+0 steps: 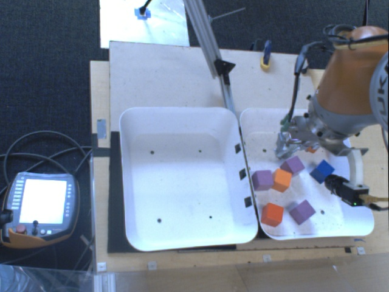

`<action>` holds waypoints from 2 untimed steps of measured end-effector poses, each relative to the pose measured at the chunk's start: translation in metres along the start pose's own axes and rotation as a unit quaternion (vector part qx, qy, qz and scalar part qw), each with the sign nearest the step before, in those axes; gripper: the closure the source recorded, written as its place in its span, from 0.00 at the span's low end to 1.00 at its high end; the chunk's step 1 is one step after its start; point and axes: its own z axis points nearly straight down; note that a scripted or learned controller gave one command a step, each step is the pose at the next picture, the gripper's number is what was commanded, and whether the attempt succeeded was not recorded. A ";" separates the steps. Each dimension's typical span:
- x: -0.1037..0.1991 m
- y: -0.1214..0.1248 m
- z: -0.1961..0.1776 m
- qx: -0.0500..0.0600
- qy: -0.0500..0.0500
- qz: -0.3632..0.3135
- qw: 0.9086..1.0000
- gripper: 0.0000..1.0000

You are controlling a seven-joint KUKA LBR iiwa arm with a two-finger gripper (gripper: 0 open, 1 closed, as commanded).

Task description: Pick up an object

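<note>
Several small blocks lie in the right bin (352, 227): a purple one (262, 179), an orange one (282, 179) touching it, a purple one (294, 165), a blue one (321, 171), an orange one (273, 214) and a purple one (302, 212). My gripper (288, 146) hangs over the upper middle of that bin, just above and left of the purple block at the cluster's top. I see no block between its fingers. A bit of orange peeks out under the wrist (311, 150).
The left bin (130, 163) sits beside the right one, a divider with black clips (242, 174) between them. A metal pole (203, 29) slants over the bench's back. A teach pendant (39, 208) lies far left. A cable connector (346, 191) hangs over the right bin.
</note>
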 end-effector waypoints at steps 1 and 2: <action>0.050 0.004 0.016 0.002 0.000 0.000 1.000 1.00; 0.097 0.013 0.033 0.002 0.000 0.001 1.000 1.00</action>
